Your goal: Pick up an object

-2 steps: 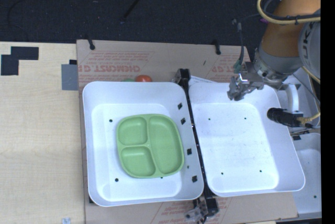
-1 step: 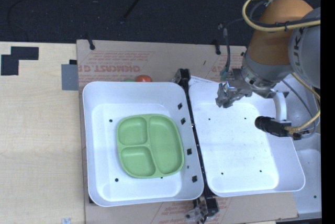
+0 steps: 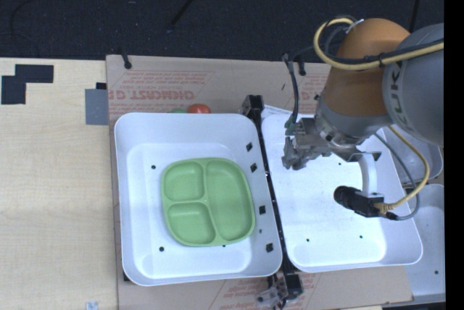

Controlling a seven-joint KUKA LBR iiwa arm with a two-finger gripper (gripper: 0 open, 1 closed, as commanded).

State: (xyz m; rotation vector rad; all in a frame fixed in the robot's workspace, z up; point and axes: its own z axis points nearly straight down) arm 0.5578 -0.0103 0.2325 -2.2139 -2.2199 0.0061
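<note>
Hovering low over the right-hand shallow white bin (image 3: 341, 243), the two-finger gripper (image 3: 293, 158) has nothing visibly between its fingers; their spread cannot be told. No pick looks done. The green three-compartment plastic plate (image 3: 208, 201) lies flat in the left white bin (image 3: 138, 156), well apart.

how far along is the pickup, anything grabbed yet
Nothing looks picked up. The green divided plate lies flat in the left bin. The claw hangs over the right bin, near its upper left corner, with nothing visibly in it. Reaching, gripping and lifting an object all remain.
</note>
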